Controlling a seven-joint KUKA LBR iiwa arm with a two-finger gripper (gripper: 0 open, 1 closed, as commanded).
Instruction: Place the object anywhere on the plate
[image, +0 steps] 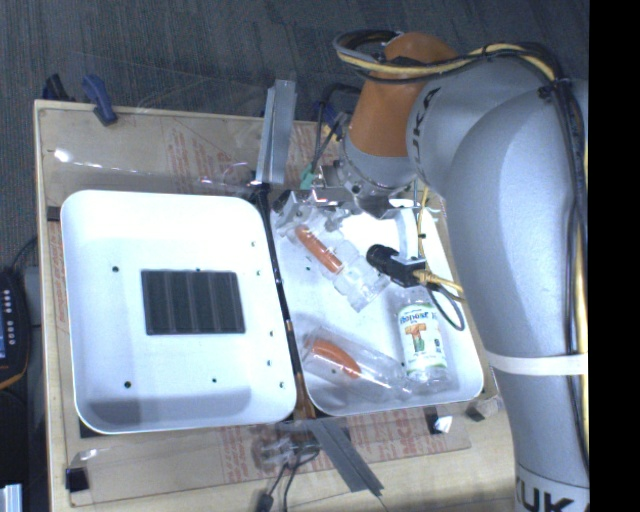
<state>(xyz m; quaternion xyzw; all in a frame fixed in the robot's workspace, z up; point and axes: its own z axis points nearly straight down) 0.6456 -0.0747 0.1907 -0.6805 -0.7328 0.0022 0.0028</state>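
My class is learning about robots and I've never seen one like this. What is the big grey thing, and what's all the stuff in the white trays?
The big grey thing is a robot arm with an orange band near its wrist. It reaches in from the right, and one camera above the bench looks down on it at a slant. On the bench sit two shallow white trays. The left tray has a dark ribbed plate in its middle. The right tray holds a small bottle with a label and two clear plastic bottles with orange inside, one near the front and one farther back. The arm's wrist hangs over the right tray's back corner. I can't tell whether it is holding anything.
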